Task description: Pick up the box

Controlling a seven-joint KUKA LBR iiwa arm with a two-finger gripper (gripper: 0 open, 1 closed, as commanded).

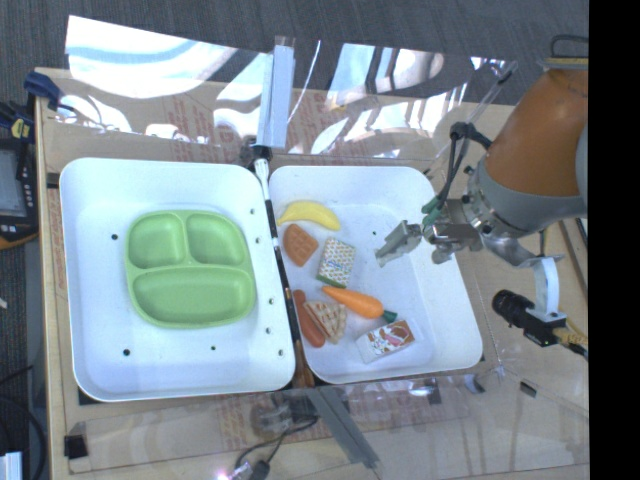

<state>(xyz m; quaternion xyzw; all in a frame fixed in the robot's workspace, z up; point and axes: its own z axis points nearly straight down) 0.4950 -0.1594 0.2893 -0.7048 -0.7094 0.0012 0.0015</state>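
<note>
Looking down from the camera view, we find the gripper (415, 240) hanging over the right bin (445, 313), near its right wall, fingers spread and nothing between them. The box (336, 261) lies left of it across bare white floor — apart from the gripper, crowded by a banana (309, 213), a sausage (299, 244) and a carrot (352, 301). A second carton (386, 340) sits near the front rim. The left bin (90, 348) holds a green tray (190, 268).

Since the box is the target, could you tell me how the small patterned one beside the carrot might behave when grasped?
The box looks like light printed card, so probably stiff but crushable. It lies flat, so unlikely to roll. The carrot sits close, so the gripper may nudge it.
</note>
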